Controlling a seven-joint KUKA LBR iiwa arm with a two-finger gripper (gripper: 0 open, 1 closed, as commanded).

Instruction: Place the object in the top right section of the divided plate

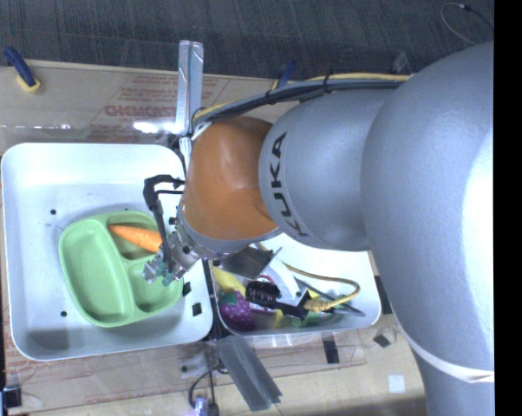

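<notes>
A green divided plate lies in the left white bin. An orange carrot rests in the plate's upper right section, lying slantwise. My gripper hangs just below and right of the carrot, over the plate's lower right section, its small fingertips close to the plate's surface. The carrot lies apart from the fingertips. The arm's orange band and grey body cover most of the right side.
The right bin is mostly hidden by the arm; a purple grape bunch, a yellow piece and other small items show at its front. A metal bar stands between the bins at the back.
</notes>
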